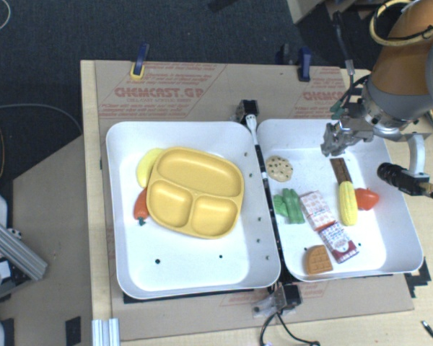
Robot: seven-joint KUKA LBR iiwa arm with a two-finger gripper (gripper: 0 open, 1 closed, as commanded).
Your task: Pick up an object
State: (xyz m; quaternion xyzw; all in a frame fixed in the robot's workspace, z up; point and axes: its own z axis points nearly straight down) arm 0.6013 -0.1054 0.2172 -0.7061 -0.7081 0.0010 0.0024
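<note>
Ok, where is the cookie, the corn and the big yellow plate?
cookie (279, 168), camera view, middle of its top.
corn (347, 202), camera view, middle of the cob.
yellow plate (175, 225), camera view, front rim.

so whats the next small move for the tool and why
Probably lower toward the brown bar: the tool hovers at the right bin's far side, just above the bar's upper end, with nothing visibly held. The corn and tomato lie farther toward the near side.

Tray set in left bin. In right bin: cookie left, corn right, cracker at front.
</note>
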